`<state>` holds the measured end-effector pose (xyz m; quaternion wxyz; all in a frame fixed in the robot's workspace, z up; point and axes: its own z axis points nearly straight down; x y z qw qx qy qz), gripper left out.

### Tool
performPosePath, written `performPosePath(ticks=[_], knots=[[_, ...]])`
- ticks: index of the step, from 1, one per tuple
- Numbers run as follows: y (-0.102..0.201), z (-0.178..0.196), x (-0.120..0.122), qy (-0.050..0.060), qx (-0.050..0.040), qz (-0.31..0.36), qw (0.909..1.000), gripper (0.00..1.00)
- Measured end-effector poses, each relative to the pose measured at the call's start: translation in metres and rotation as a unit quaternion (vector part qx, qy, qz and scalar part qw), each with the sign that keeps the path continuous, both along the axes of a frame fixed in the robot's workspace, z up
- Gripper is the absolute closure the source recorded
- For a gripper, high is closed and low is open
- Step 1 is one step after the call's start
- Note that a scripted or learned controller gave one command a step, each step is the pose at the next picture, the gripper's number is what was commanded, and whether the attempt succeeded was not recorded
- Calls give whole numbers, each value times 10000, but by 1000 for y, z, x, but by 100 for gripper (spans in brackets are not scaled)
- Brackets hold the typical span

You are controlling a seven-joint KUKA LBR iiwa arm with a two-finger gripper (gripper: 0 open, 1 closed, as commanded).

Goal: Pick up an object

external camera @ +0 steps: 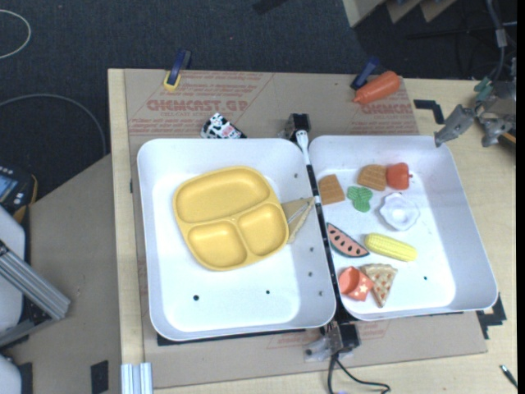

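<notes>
The right bin (459, 220) holds several toy foods: a brown toast (330, 189), a green broccoli (358, 197), a tan bun (372, 177), a red pepper (398, 175), a white fried egg (399, 213), a watermelon slice (346, 242), a yellow corn cob (390, 247), a red strawberry (353, 281) and a waffle wedge (381, 282). My gripper (453, 128) hangs at the view's right edge, above the far right corner of that bin and well clear of the foods. It carries nothing that I can see.
The left bin (164, 286) holds a yellow divided plate (230, 217). An orange carrot toy (377, 87) and a black-and-white cow toy (221, 127) lie on the cardboard behind the bins. Clamps (174, 72) sit at the bench's far edge.
</notes>
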<state>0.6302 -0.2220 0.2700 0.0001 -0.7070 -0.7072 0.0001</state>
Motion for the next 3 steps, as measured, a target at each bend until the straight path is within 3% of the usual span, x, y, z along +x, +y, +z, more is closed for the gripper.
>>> performPosePath(ticks=[1,3], knots=[[0,-64,-3,32,8,-2,10000,0],[2,-152,-1,22,5,8,10000,0]])
